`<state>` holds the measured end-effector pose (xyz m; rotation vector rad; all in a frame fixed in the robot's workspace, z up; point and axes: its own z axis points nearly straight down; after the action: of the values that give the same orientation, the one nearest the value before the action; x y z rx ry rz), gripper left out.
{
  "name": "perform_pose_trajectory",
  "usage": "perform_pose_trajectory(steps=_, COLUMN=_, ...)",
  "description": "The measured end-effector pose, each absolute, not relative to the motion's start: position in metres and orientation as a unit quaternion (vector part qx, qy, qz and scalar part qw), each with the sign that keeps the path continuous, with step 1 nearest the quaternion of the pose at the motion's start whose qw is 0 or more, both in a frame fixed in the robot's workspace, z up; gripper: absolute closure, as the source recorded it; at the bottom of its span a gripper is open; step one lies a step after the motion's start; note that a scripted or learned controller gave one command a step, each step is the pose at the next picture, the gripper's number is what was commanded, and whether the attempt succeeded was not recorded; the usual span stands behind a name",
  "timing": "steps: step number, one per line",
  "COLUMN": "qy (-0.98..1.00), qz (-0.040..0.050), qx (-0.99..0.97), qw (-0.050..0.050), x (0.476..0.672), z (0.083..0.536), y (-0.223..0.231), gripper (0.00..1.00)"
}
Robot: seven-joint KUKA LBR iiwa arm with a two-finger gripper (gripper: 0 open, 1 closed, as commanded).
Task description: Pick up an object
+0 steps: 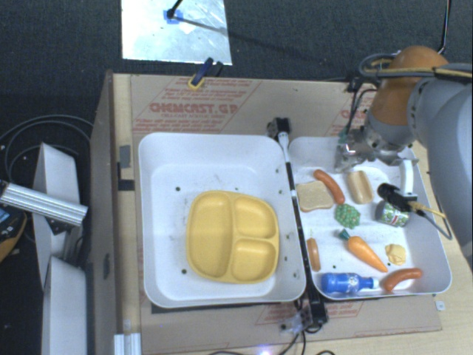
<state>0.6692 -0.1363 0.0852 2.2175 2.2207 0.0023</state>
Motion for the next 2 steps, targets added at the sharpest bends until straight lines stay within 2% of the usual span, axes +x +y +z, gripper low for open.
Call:
perform_pose_trajectory(steps=1, qy=0.708, qz=0.0013, qx=0.707, qw=0.002, x=0.663, z=0.129, y=-0.147, gripper=0.00)
perform_pose_trajectory(steps=2, qy=0.709, qz=0.0008, qx=0.706, qw=0.001, x=0.644, z=0.142, y=-0.120, gripper=0.00)
